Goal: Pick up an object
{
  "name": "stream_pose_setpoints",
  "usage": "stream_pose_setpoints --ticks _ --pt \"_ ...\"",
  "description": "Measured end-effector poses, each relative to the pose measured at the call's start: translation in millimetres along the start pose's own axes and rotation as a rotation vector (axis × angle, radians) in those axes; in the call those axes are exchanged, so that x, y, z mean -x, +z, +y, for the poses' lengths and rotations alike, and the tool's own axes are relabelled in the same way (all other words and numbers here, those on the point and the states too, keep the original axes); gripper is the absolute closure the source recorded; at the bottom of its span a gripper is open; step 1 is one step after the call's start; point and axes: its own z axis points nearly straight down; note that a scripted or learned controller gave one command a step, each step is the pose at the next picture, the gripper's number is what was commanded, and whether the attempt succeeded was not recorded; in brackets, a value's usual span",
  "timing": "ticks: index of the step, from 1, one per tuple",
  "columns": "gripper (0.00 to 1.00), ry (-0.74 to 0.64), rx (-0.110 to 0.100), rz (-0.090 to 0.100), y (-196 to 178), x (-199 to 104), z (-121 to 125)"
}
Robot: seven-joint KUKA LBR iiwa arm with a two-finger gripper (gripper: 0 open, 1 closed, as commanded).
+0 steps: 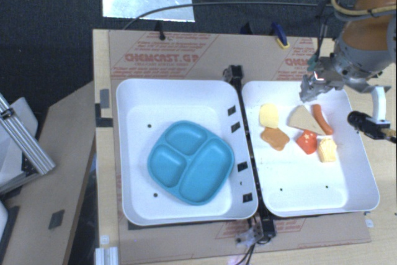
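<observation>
- Camera view: the hand (310, 91) hovers over the right bin's (347, 195) far edge, just beyond the tan wedge (302, 118).
- Its grip possibly empty; I cannot tell.

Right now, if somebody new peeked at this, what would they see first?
Probably the big blue plate with three sections, sitting in the left bin. Next, the little heap of toy food in the right bin: yellow, orange, red and tan pieces bunched near its far side. The gripper hangs just above that heap's far edge.
</observation>
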Motion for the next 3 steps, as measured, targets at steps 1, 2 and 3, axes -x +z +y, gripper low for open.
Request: stream_pose_setpoints --ticks 1,2,3 --pt "1.0 -0.007 -0.001 0.002 3.3 -59.1 18.1" --pt "1.0 -0.007 -0.005 0.003 21.2 -118.0 25.7" --pt "1.0 -0.006 -0.005 0.003 37.0 -174.2 30.4"
